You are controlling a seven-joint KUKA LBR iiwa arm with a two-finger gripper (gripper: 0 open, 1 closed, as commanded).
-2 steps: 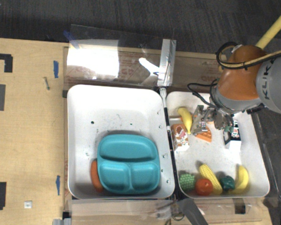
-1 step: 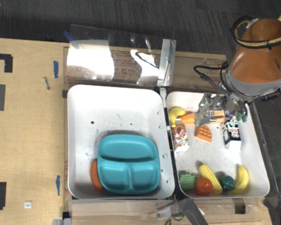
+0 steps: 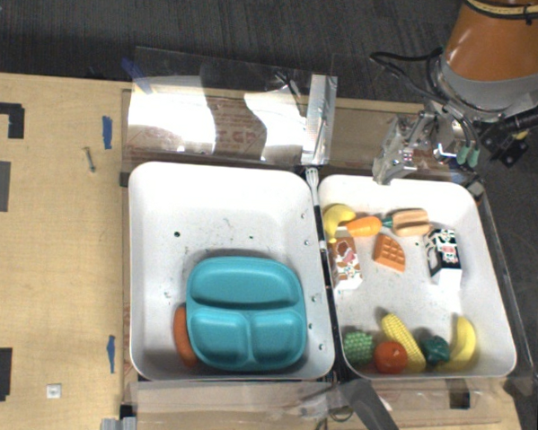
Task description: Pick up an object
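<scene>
The grey arm with its orange band (image 3: 494,37) enters at the upper right corner and angles down and leftward, so that the pincer (image 3: 400,158) hangs over the far rim of the right bin (image 3: 494,293), just above the bin's back edge and apart from everything inside it. Its metal fingers (image 3: 386,162) point down toward the bin; nothing is seen between them, and whether they are spread or pressed together cannot be told from this angle. Dark cables loop around the wrist beside it. In the right bin, toy food lies in two loose groups: near the back a yellow lemon (image 3: 336,217), an orange carrot (image 3: 364,226), a hot dog (image 3: 410,221), a waffle piece (image 3: 389,253), a small carton (image 3: 347,261) by the left wall and a black-and-white milk carton (image 3: 444,252); along the front edge a green piece (image 3: 358,346), a red tomato (image 3: 390,356), a corn cob (image 3: 403,340), a dark green piece (image 3: 435,349) and a banana (image 3: 464,341). The left bin (image 3: 216,202) holds a teal divided tray (image 3: 245,313) turned toward its front, with an orange object (image 3: 182,334) partly hidden under the tray's left edge. Both bins rest side by side on the tabletop (image 3: 43,243).
</scene>
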